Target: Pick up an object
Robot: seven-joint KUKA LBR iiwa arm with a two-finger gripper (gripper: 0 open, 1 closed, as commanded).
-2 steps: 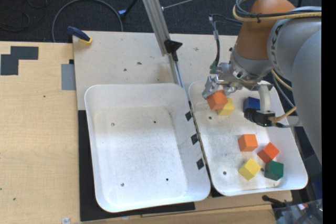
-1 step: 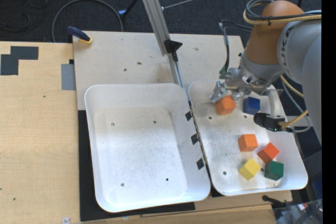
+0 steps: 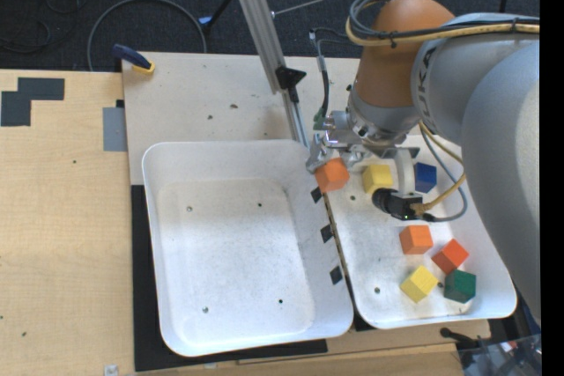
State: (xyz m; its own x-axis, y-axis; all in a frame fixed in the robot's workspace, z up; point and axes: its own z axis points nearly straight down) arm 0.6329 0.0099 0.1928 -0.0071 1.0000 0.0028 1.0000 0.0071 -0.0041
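Orange block (image 3: 332,175) pinched in the pincer (image 3: 334,161), at the seam between the two bins, just over the left rim of the right bin (image 3: 493,305). Metal fingers (image 3: 318,156) pressed against the upper sides of the block, block face tilted a little. Cannot tell whether lifted clear of the bin floor or touching it.

Arm (image 3: 476,92) in from the right, grey and bulky, orange band (image 3: 401,48) above the wrist, looped cables beside it.

In the right bin: yellow block (image 3: 376,178) just right of the pinched one; blue block (image 3: 425,176) farther right, partly behind a cable; a second orange block (image 3: 415,238) near the middle; a red-orange block (image 3: 450,255) just beside it to the lower right; a second yellow block (image 3: 419,283) near the front; dark green block (image 3: 459,285) just beside that, close to the front right corner.

Left bin (image 3: 167,313) white, speckled with small dark marks.

Both bins on a pale table (image 3: 203,101). Slanted metal bar (image 3: 260,22) rising from behind the bins toward the top. Blue and yellow clamp (image 3: 132,58) at the back left corner of the table. Wooden floor panel (image 3: 53,233) on the left, dark carpet with cables beyond.
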